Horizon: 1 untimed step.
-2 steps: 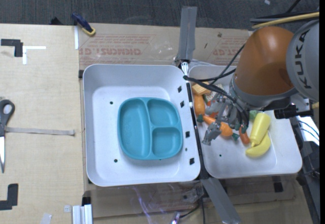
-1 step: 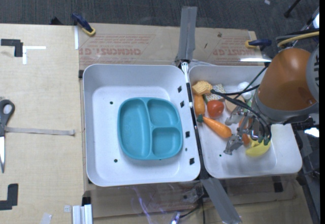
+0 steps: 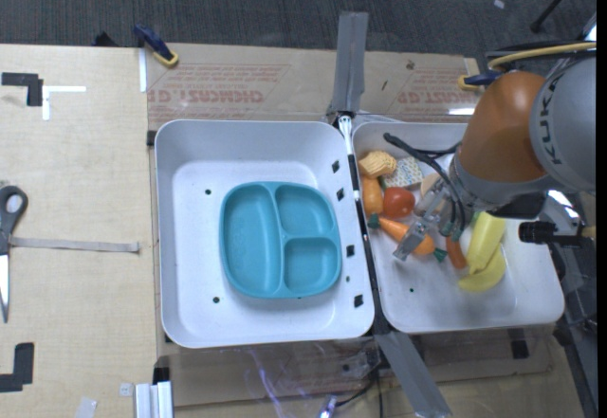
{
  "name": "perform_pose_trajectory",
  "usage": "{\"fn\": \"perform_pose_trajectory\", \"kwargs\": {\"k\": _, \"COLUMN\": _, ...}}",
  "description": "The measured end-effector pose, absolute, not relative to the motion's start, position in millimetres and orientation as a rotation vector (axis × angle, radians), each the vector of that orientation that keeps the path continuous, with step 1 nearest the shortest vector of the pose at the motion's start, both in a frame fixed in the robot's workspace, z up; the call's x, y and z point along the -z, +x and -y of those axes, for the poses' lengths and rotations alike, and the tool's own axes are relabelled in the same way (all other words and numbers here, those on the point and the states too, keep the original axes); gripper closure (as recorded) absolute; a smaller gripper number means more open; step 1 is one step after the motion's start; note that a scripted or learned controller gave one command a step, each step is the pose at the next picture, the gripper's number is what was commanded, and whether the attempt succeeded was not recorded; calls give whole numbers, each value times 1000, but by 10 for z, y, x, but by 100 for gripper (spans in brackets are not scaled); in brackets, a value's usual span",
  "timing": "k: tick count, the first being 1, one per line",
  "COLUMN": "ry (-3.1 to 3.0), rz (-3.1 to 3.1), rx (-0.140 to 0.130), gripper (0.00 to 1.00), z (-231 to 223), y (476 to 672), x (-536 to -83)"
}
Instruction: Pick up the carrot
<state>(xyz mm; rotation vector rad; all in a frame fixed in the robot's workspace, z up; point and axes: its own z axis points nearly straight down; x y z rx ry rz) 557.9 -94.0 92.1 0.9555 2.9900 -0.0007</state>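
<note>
The orange carrot (image 3: 391,227) lies in the right bin (image 3: 503,307) near its left wall, pointing left, just below a red tomato (image 3: 399,202). My gripper (image 3: 422,228) is down in that bin over the carrot's thick end. One finger (image 3: 406,246) sits on the near side of the carrot and the other on the far side by the tomato. The fingers stand apart, open, astride the carrot, which rests on the bin floor. The wrist hides the carrot's right end.
Packed around the carrot are an orange piece (image 3: 372,194), a tan cracker (image 3: 377,163), a pale blue-white item (image 3: 409,170), a yellow banana (image 3: 485,250) and a small orange-red piece (image 3: 457,255). A teal divided plate (image 3: 281,238) lies in the left bin (image 3: 190,217).
</note>
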Motion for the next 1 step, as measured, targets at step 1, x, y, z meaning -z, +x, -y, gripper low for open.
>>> {"fn": "perform_pose_trajectory", "kwargs": {"k": 1, "ry": 951, "rz": -2988, "rx": 2, "gripper": 100, "z": 940, "y": 5590, "x": -1019}}
